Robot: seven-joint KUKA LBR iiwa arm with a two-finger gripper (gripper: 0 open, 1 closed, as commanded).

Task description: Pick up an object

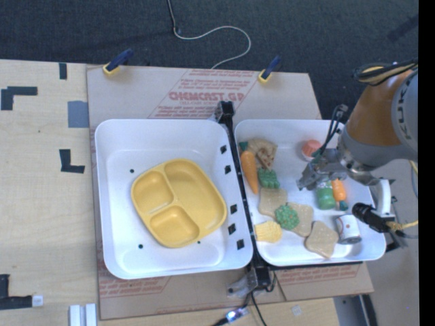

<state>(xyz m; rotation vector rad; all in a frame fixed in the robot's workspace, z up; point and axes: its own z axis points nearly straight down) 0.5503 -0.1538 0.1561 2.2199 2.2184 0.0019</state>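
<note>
You can't tell how your gripper [314,176] is set; it hangs low in the right bin [367,253], just left of a green block [325,198], among toy food. The left bin [109,182] holds a yellow tray [178,202].

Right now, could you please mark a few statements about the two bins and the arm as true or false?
1. The yellow divided plate lies in the left bin. True.
2. The orange carrot lies in the left bin. False: it lies in the right bin, near the divider.
3. The end effector hangs over the right bin. True.
4. The green broccoli piece sits on the yellow divided plate. False: it sits among the food pieces in the right bin.
5. Two blue clamps sit at the cardboard's far edge. True.
</note>
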